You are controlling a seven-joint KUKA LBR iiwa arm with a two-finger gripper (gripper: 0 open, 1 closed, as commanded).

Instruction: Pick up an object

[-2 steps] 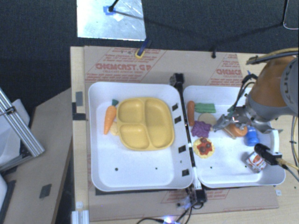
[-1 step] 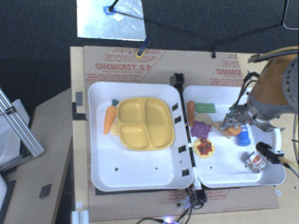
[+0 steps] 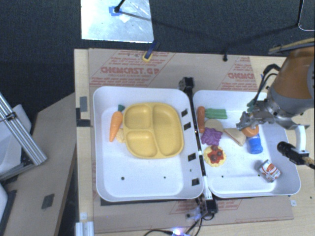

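Grey metal gripper (image 3: pixel 249 120) low in right white bin (image 3: pixel 290 181), touching small orange toy (image 3: pixel 251 130) above blue bottle (image 3: pixel 254 145); finger state unclear.

Two white bins: left bin (image 3: pixel 106 181) and right bin (image 3: pixel 285 181). One yellow divided plate (image 3: pixel 150 130). One carrot (image 3: pixel 115 125). One green block (image 3: pixel 216 113). One purple grape bunch (image 3: pixel 212 136). One blue bottle (image 3: pixel 254 144). One small can (image 3: pixel 269 170).

Two bins are sitting side by side on the tabletop (image 3: pixel 83 146). In the left bin (image 3: pixel 106 181), a carrot (image 3: pixel 115 126) is lying just left of a divided plate (image 3: pixel 150 130); in the right bin (image 3: pixel 236 183), toy foods are clustering near the dividing wall, a small can (image 3: pixel 269 170) lying apart at the near right.
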